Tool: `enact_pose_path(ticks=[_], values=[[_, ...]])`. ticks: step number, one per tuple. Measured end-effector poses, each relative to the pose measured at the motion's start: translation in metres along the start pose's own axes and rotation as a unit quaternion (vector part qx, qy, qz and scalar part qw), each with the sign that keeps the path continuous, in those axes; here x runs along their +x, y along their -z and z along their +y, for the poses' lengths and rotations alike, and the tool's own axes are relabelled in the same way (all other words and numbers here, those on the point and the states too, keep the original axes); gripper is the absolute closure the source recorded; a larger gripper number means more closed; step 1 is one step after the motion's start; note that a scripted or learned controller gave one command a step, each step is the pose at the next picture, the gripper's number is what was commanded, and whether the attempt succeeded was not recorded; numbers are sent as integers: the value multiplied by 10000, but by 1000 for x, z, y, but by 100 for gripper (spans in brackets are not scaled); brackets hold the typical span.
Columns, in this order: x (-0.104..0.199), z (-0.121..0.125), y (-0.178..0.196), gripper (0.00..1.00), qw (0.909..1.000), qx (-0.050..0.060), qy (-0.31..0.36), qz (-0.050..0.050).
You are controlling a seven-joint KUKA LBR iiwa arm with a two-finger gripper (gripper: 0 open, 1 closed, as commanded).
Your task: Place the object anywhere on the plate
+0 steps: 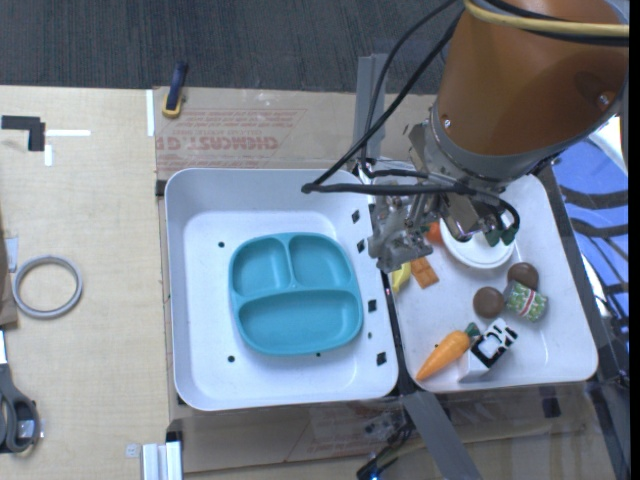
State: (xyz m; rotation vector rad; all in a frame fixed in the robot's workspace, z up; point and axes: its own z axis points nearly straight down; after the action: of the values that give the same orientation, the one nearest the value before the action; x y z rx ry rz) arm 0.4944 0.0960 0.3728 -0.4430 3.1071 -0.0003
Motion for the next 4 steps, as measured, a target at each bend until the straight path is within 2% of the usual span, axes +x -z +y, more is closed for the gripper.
enact_pose_path(ticks=[1, 2, 3, 4], values=[[-34, 44, -58, 100, 9998, -6, 176, 10], [-100, 35, -86, 100, 9987, -6, 503, -3], [-22, 3, -117, 100, 9920, -7, 1263, 16], [-55, -20, -28, 100, 9421, -9, 3354, -13]])
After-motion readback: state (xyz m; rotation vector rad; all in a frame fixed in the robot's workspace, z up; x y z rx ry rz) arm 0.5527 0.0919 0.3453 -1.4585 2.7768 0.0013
